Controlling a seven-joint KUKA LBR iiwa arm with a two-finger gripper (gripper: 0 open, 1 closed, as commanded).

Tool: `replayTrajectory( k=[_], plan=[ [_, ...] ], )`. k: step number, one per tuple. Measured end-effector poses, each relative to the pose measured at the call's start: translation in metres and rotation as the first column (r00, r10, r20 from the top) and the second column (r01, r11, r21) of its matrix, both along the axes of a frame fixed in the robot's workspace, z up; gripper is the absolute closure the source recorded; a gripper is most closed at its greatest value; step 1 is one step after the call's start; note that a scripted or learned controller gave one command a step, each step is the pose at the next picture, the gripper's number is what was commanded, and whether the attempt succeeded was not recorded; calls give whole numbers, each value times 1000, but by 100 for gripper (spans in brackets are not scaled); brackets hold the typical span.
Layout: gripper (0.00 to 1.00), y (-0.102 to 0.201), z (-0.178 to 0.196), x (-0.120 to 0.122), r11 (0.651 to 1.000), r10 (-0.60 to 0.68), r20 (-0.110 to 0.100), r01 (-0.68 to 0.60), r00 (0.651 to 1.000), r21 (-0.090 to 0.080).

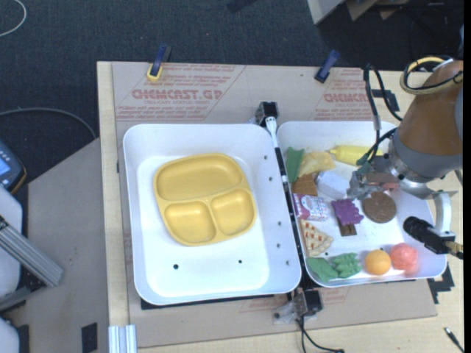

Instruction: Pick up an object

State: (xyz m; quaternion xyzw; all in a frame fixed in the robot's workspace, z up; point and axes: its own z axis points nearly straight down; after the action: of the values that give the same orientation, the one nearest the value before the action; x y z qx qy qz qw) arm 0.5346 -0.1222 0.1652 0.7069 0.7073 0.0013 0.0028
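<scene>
My gripper (363, 184) hangs low over the middle of the right bin (324, 132), under the orange-banded wrist. It sits just above a brown round cookie (380, 209) and right of a pale white piece (333, 182). A purple grape bunch (346, 212) lies just below-left of it. A yellow piece (349, 153) lies behind it. Nothing shows between its tips.
The right bin also holds a green leaf (294, 159), a brown bun (305, 185), a pink-white packet (313, 207), a waffle slice (316, 238), a green toy (335, 265), an orange (377, 262) and a pink fruit (403, 256). A yellow divided plate (202, 197) lies in the left bin (147, 271).
</scene>
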Motion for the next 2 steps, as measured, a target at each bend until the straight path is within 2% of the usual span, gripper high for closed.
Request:
replayTrajectory(
  k=[1, 2],
  plan=[
    [100, 0, 53, 1, 1000, 1, 2, -1, 1000, 0],
    [100, 56, 59, -15, 1000, 5, -8, -5, 1000, 5]
  ],
)
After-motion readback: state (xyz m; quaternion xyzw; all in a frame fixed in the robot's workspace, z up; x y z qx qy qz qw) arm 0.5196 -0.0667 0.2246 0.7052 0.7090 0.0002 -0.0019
